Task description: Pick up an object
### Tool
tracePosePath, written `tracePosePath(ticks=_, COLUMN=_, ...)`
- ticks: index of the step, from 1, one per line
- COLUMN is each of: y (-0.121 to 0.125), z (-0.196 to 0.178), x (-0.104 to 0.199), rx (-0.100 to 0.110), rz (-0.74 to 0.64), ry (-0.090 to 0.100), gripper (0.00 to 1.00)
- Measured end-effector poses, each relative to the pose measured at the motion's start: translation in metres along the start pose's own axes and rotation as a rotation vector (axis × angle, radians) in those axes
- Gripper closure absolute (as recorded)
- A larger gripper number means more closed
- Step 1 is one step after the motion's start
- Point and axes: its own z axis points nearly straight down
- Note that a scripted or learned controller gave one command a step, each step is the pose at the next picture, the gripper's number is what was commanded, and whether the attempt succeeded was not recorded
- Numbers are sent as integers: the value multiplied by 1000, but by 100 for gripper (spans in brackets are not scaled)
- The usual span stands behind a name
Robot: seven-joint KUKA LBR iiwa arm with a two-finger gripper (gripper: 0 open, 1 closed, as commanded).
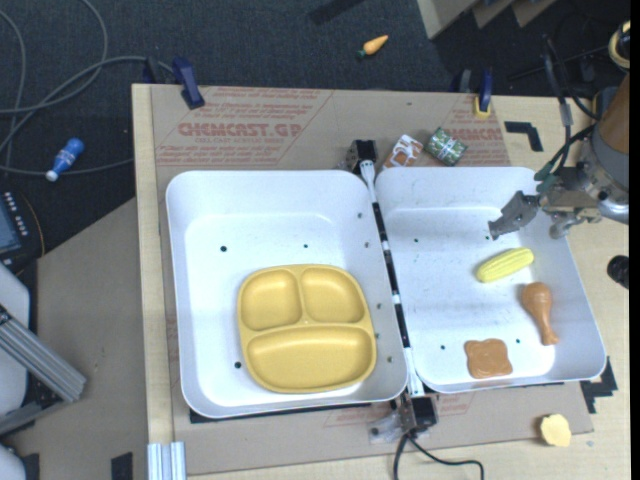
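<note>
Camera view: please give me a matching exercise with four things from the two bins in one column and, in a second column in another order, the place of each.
Things:
1. yellow divided plate
2. corn cob
3. chicken drumstick
4. toast slice

Places:
A. right bin, by its near edge
B. left bin
C. right bin, just below the gripper
D. right bin, by its right wall, between corn and toast

Pairs: 1-B, 2-C, 3-D, 4-A

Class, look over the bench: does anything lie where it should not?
Yes. A small can and a packet lie on the bench behind the bins, and a yellow lump sits outside the right bin's front corner.
</note>
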Motion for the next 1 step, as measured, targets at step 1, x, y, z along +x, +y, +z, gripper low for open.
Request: tracePosePath(ticks=1, y=16, z=139, x=-60, rx=13, rz=5, ry=2, gripper=0)
